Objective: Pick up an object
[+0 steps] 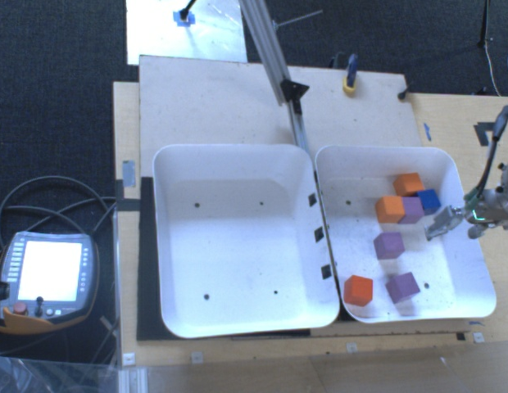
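Though we look for brands or lettering, we can read none on the blocks. Our gripper (441, 222) sits at the right bin's (352, 164) right edge; whether it is open we cannot tell. Nearest it lie a blue block (429, 201), a purple block (412, 210) and an orange block (391, 210).

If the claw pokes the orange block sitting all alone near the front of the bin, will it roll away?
Probably not. The orange block looks like a cube resting on a flat face, so it would likely slide, not roll. It looks small and solid, so probably stiff and light. It sits close to the right bin's front wall, so a push that way would likely stop there.
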{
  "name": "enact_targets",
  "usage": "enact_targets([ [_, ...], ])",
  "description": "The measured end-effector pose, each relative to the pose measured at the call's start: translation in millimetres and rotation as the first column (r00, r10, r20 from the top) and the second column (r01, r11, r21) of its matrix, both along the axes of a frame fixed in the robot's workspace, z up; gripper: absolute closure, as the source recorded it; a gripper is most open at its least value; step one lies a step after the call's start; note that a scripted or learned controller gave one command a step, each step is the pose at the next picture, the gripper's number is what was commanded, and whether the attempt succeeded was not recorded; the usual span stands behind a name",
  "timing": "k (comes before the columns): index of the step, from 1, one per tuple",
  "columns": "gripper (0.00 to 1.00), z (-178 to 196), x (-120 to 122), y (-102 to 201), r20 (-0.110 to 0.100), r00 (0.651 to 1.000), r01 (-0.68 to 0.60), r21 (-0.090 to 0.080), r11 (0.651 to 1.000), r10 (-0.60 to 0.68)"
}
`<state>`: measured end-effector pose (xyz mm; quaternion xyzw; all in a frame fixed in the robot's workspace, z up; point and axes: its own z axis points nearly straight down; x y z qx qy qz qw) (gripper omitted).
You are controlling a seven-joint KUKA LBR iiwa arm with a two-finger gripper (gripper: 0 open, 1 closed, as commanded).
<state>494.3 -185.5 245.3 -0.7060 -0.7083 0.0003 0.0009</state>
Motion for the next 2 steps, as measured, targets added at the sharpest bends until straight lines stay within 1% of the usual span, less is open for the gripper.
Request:
enact_targets([
  [1,0.00,1.8,0.8,0.1,0.004,1.000,0.000,-0.001,1.000,0.000],
  [2,0.00,-59.0,5.6,3.7,-0.001,1.000,0.001,0.000,1.000,-0.001],
])
